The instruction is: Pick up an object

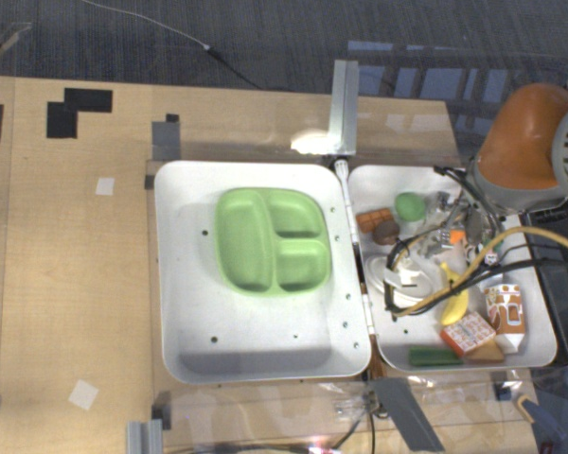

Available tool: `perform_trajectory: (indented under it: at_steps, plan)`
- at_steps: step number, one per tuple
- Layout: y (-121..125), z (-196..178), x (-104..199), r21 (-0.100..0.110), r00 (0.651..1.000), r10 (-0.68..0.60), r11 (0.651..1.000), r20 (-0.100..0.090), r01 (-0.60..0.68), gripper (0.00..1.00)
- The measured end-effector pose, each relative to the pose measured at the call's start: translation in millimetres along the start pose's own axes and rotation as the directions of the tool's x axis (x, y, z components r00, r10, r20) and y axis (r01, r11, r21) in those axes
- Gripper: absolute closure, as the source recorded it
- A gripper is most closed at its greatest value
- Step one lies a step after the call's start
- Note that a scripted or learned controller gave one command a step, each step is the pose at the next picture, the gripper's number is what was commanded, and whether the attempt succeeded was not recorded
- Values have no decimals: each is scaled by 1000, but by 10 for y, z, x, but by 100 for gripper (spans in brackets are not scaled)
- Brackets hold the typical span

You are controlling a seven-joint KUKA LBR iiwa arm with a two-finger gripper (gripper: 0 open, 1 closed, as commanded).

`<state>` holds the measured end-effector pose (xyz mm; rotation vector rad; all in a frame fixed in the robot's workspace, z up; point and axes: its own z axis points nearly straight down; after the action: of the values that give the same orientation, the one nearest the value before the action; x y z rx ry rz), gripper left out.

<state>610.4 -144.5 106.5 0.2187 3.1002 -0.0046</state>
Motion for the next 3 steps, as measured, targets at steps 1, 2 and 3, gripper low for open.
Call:
perform_trajectory:
  at_steps: [1,2,3]
  plan:
    - [6,-9,-7,-1,1000,0,1000,2,0,0]
    - [279,66,-23,14,994,105,994,7,-105,0]
    - [107,78,115,1,971,239,971,1,-239,0]
